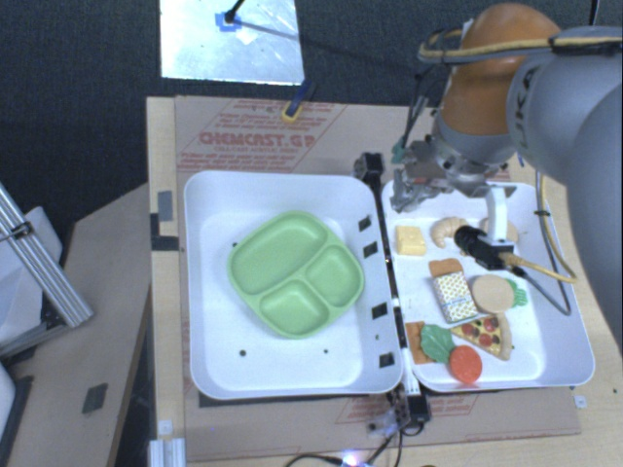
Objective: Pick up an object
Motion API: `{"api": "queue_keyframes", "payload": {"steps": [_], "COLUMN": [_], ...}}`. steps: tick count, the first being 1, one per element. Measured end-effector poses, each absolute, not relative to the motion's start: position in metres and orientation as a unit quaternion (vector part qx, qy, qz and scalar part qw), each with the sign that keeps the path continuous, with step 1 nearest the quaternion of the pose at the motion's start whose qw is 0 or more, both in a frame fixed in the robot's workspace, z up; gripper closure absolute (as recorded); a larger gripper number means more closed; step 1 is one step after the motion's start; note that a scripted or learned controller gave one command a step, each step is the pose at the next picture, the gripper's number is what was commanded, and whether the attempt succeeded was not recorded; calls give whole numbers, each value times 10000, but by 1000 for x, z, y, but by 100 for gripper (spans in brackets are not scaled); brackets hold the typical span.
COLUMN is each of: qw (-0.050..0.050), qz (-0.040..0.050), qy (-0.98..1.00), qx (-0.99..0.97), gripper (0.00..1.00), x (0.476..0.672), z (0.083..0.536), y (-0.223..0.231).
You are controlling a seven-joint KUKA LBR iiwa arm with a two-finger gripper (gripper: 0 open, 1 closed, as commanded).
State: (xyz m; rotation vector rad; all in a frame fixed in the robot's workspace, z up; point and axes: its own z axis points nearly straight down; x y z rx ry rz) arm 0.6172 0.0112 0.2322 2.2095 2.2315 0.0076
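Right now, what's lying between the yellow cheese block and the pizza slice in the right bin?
In the camera view, a checkered cracker lies between the cheese block and the pizza slice, with a small orange piece just above it.

The bench (117,251) has a light wooden top. On it lies a flat sheet of brown cardboard (258,136) with red printed letters. Behind the bench the floor (68,76) is covered with dark blue-grey carpet. A shiny square metal plate (232,29) lies on the carpet at the top of the view, with a small blue mark (230,20) on it, and a thin dark rod slants over it. At the left edge stands a slanted aluminium frame (39,270). The light is even and soft, without hard shadows.
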Motion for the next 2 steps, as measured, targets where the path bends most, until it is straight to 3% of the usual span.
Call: {"api": "queue_keyframes", "payload": {"steps": [1,2], "qw": [-6,6], "qz": [12,14], "qy": [7104,7096], "qx": [7038,7046], "gripper": [100,100], "x": [623,637], "z": [218,218], "y": [67,83]}}
